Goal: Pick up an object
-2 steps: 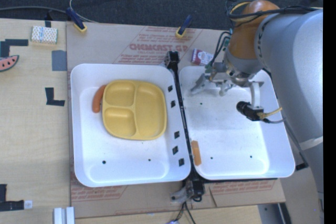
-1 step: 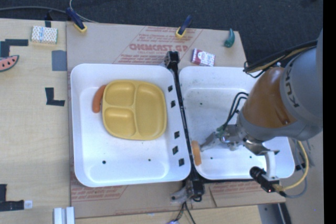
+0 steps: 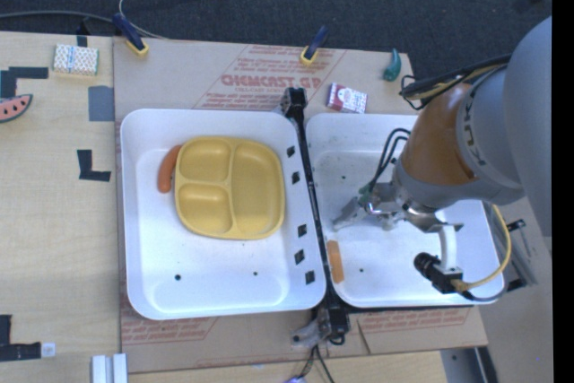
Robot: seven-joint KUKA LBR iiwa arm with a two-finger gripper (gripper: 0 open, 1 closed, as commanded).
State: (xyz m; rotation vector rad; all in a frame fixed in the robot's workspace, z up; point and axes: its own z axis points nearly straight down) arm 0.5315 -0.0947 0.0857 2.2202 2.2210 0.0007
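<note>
Best lowered squarely over the small orange piece (image 3: pixel 334 261) lying by the right bin's (image 3: pixel 359 293) left wall, with the pincer (image 3: pixel 352 213), spread open and holding nothing, hanging just above, clear of that wall.

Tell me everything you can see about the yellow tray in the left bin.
The yellow tray looks like smooth moulded plastic, squarish with rounded corners, split into three compartments: two smaller on its left, one larger on its right. It lies flat, open side up, slightly rotated, in the upper middle of the left bin. An orange sausage-shaped item lies against its left edge, apparently touching.
</note>
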